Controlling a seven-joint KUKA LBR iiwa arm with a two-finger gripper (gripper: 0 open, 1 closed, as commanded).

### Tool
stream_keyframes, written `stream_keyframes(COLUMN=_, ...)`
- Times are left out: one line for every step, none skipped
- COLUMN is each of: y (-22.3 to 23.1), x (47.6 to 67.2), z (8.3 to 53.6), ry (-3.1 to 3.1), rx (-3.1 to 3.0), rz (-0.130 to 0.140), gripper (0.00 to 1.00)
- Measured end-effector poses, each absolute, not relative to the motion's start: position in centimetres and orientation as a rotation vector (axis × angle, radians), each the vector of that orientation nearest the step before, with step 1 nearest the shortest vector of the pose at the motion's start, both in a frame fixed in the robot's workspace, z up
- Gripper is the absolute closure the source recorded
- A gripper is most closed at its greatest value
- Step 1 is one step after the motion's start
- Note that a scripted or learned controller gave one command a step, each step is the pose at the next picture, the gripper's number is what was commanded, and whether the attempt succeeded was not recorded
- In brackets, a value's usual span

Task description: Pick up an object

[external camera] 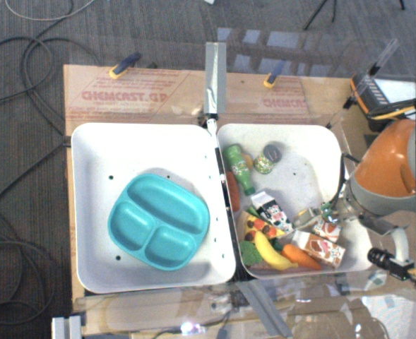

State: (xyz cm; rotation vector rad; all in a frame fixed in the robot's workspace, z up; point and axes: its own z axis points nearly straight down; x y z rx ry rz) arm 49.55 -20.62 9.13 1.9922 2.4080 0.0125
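Red print on the brown surface (pixel 130 90) reads "CHEMCAST" (the rest is too blurred). The banana (pixel 268 251) lies in the right bin (pixel 303 136), long axis slanting toward its near corner, beside a carrot (pixel 301 255) and juice carton (pixel 319 248). The jaws (pixel 325 212) sit low by the carton; apart or together, I cannot tell.

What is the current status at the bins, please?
Gripper low in right bin, fingers unreadable. Nothing seen held; nearest item the small carton. Banana, carrot, green bottle crowd nearby.
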Motion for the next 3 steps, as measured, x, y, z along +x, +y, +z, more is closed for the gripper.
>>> stream_keyframes(y=-20.0, x=50.5, z=9.1, ry=2.440, rx=1.957, rz=0.004, gripper=0.00)
stream_keyframes(y=-19.9, x=50.7, z=10.0, ry=2.439, rx=1.954, rz=0.010, gripper=1.00)
stream_keyframes(y=-15.1, x=50.6, z=22.9, ry=2.446, rx=1.969, rz=-0.001, gripper=1.00)
